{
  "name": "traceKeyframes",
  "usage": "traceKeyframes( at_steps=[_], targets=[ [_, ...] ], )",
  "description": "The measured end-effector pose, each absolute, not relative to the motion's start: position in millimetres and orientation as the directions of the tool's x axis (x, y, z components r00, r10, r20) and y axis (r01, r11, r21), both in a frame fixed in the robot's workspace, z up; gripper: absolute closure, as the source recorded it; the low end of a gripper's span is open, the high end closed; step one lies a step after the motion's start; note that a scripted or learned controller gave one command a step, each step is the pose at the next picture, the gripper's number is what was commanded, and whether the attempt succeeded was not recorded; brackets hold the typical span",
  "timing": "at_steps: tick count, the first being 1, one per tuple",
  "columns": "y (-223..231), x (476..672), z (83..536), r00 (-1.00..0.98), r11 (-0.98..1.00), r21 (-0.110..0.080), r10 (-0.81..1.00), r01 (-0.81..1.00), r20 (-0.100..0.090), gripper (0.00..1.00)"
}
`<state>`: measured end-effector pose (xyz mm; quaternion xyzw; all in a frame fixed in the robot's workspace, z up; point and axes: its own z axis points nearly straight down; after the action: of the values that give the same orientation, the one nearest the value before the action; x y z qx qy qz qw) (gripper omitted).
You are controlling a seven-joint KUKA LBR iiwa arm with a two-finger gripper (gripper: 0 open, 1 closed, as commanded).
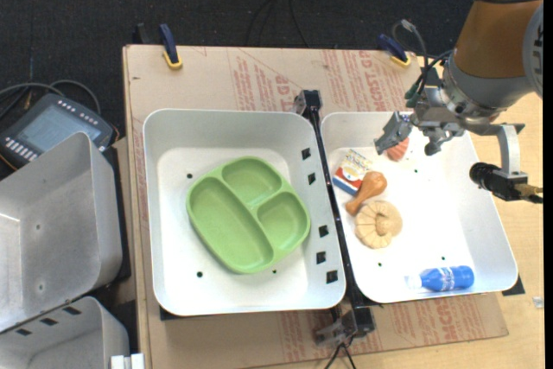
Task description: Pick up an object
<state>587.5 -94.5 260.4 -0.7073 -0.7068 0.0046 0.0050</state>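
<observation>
My gripper (pixel 415 138) hangs over the back of the right bin (pixel 484 220), with its two fingers spread apart and nothing seen between them. A small orange-red object (pixel 397 152) lies just below the left fingertip (pixel 390 135); whether they touch I cannot tell. Further forward lie a red and white packet (pixel 350 173), a tan toy drumstick (pixel 367 188) and a round tan pastry (pixel 378 223). A blue bottle (pixel 448 277) rests on its side near the bin's front edge.
The left bin (pixel 164 143) holds a green divided plate (pixel 249 213). A black divider bar (pixel 324 186) runs between the bins. Blue and yellow clamps (pixel 170 47) pin the cardboard bench at the back. Grey boxes (pixel 52 220) stand at the left.
</observation>
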Motion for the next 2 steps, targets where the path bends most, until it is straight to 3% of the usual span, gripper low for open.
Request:
traceKeyframes(
  at_steps=[1, 2],
  targets=[
    [-94, 589.5, 268, -0.002, 0.002, 0.000, 1.000, 1.000, 0.000, 0.00],
    [-95, 586.0, 224, 0.001, -0.001, -0.004, 1.000, 1.000, 0.000, 0.00]
  ],
)
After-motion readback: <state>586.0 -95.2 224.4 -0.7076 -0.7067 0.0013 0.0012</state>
